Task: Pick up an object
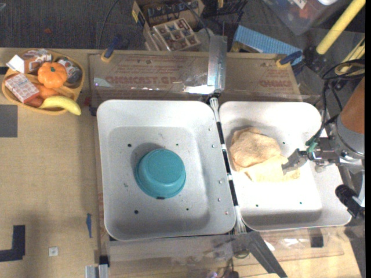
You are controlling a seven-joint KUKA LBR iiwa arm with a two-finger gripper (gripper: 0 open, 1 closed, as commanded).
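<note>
- bench (46,178): bare wood on the left, lots of open room there; clutter beyond the far edge is blurry.
- left bin (113,126): teal bowl (161,173) upside down near the middle, free floor all round it, well off the walls.
- right bin (272,204): tan flat bread-like piece (253,146) toward the left wall, pale yellow slab (266,171) touching its near edge; near half of the floor is bare.
- arm (351,126): enters over the right bin's right rim, cut off by the frame edge.
- gripper (291,165): low over the yellow slab's right end; too small and dark, cannot tell how the jaws stand or if it touches.
- basket (40,86) at far left corner: pumpkin, banana, small boxes, well apart from the bins.
</note>
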